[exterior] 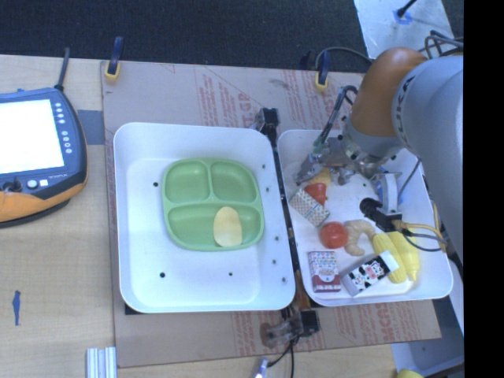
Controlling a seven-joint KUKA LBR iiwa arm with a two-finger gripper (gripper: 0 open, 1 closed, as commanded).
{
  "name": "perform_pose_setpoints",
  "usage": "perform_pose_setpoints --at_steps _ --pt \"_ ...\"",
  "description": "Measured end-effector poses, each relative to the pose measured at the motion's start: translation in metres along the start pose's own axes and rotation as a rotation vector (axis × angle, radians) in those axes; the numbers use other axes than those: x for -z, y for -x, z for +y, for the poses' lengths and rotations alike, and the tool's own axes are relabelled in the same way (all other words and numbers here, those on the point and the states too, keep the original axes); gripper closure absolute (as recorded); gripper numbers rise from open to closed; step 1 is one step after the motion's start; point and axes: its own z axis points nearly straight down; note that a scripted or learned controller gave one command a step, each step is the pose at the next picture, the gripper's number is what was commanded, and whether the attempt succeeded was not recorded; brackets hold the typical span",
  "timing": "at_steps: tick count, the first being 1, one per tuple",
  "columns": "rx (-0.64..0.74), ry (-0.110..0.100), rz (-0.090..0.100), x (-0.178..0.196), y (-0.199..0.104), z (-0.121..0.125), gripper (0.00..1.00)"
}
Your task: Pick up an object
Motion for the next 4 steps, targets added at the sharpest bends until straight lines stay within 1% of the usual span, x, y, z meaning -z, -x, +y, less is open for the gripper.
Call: perform_pose_setpoints --at_steps 2,3,4 --pt "-0.001 -0.004 0.001 -0.0001 0.0147 -0.0070 0.00" --pt "0.000 -0.001 0.000 0.0000 0.0086 -0.0037 0.00" --pt "-0.002 -0.004 0.001 -0.0004 0.0075 -0.0113 0.00"
